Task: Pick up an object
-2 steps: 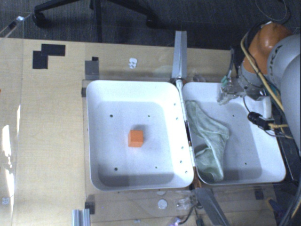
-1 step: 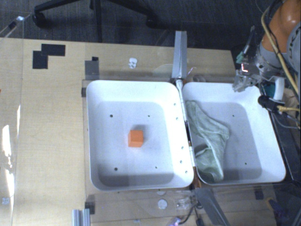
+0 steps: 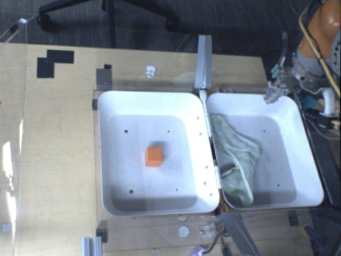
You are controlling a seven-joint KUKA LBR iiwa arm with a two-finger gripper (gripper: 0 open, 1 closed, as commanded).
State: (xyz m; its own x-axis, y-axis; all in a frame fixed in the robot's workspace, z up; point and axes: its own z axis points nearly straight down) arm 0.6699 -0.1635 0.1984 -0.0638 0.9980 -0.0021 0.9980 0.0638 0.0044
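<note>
A small orange cube (image 3: 154, 157) lies near the middle of the left bin (image 3: 104, 153). A crumpled grey-green cloth (image 3: 236, 158) lies along the left side of the right bin (image 3: 308, 164), reaching from its far part down to its near wall. My gripper (image 3: 273, 93) hangs over the far right corner of the right bin, well away from the cloth and far from the cube. Nothing shows in its grasp.
A metal divider post (image 3: 203, 63) rises between the bins at the back. Cables and the arm's orange band (image 3: 322, 28) crowd the upper right. Black tape marks (image 3: 53, 62) lie on the wooden bench at the left. A chair base stands beyond the bench.
</note>
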